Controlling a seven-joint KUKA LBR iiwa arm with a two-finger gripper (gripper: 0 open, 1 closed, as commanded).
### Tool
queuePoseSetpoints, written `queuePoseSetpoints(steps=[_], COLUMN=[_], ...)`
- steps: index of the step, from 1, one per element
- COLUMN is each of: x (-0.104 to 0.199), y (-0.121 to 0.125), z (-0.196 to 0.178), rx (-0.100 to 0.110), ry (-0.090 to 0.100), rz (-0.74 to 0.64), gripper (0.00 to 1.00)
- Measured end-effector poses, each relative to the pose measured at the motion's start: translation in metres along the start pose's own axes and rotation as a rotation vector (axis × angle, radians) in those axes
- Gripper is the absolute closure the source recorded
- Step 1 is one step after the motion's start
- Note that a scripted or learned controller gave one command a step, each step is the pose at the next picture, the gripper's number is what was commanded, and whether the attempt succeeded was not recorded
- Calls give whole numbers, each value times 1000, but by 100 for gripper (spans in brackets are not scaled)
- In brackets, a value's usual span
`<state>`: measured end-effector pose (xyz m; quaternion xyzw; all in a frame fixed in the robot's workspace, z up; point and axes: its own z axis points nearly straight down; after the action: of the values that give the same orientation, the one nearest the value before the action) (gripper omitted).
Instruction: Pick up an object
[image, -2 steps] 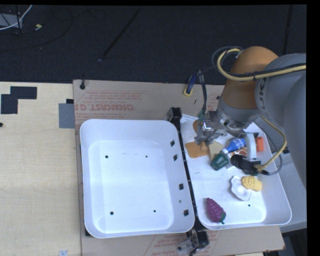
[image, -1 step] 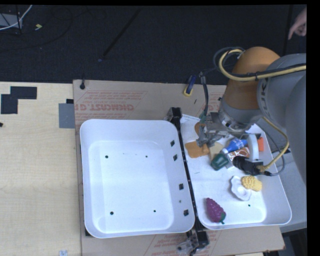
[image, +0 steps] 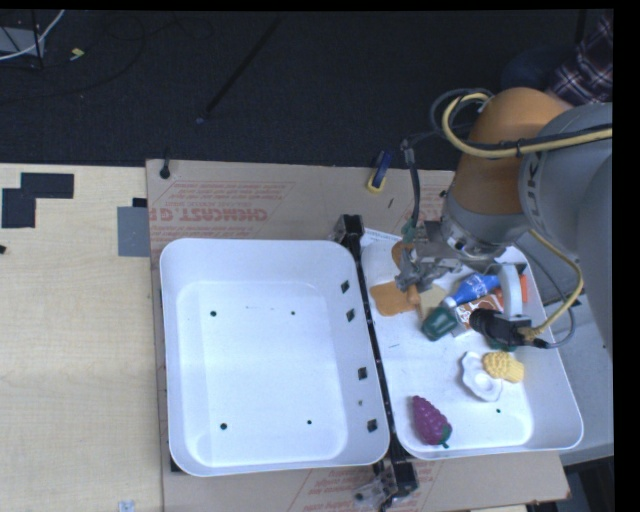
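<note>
Right bin (image: 560, 432), contents, taken with my gripper (image: 418, 272) low over its far left corner; whether it is open or closed I cannot tell, and I see nothing held in it

1. Orange slab (image: 390, 298). Flat, tan-orange, matt, ragged outline. It lies on the bin floor just beside the gripper, near the wall between the bins. By nearness, my likeliest pick. Probably light and stiff. It is thin, so only the edges offer a hold, and lying flat it gives little to pinch
2. Green piece (image: 438, 323). Small, dark, blocky, just beside the slab. Material unclear
3. Blue tube (image: 473, 290). Rounded and glossy, so probably slippery. I would take it across the body
4. Yellow cob (image: 503, 367). Knobbly, probably light moulded plastic. It rests against a white piece (image: 478, 384), which is smooth and curved
5. Purple cluster (image: 430, 420). Bumpy, grape-like, with a green tip. It sits alone near the front wall, well apart from the rest. The rough surface should hold well across its middle, so I judge it the easiest grasp
</note>
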<state>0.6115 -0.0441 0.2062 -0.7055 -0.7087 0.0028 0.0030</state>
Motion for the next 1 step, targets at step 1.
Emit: queuePoseSetpoints(steps=[1], x=[-1], y=[-26], z=[14], rx=[-1], ry=[0], rz=[5], gripper=[100])
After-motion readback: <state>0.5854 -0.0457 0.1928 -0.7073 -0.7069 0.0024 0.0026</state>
